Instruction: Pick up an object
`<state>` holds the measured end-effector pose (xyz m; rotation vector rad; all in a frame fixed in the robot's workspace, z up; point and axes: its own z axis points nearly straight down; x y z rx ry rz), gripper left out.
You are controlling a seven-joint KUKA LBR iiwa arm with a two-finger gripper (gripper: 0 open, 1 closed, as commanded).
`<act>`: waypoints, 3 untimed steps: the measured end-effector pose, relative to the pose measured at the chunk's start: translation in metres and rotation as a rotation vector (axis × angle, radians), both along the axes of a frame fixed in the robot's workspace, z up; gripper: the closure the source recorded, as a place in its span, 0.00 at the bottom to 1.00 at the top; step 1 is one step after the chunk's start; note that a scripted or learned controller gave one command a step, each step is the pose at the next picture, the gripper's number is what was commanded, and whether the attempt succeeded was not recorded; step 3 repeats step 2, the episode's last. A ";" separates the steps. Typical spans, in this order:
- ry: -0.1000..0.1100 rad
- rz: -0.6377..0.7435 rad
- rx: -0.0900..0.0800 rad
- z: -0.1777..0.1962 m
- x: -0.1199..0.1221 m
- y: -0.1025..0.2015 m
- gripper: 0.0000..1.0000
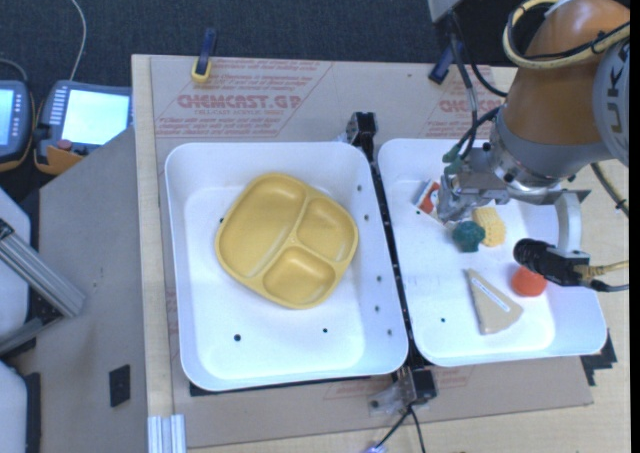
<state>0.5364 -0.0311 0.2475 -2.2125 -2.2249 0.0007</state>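
A glossy yellow compartment plate [288, 239] fills the left bin [190, 271]. In the right bin [440, 331], the metal gripper [452, 203] hangs over a small teal object [467, 235], beside a yellow piece [490, 225], a beige wedge [491, 303] and an orange ball [529, 283].

A yellow sectioned plate [288, 251] lies in the left white bin [190, 241]. Both bins rest on a cardboard sheet [250, 91] printed with red lettering, a yellow-and-blue clamp [204, 56] at its far edge. Left of the tabletop sit a lit tablet [92, 116] and a white cable [60, 1].
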 end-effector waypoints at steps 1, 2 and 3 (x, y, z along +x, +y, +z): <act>-0.005 0.001 -0.001 0.003 0.007 0.052 1.00; 0.001 0.001 0.000 -0.011 -0.001 0.111 1.00; 0.001 0.001 0.000 -0.011 -0.001 0.111 1.00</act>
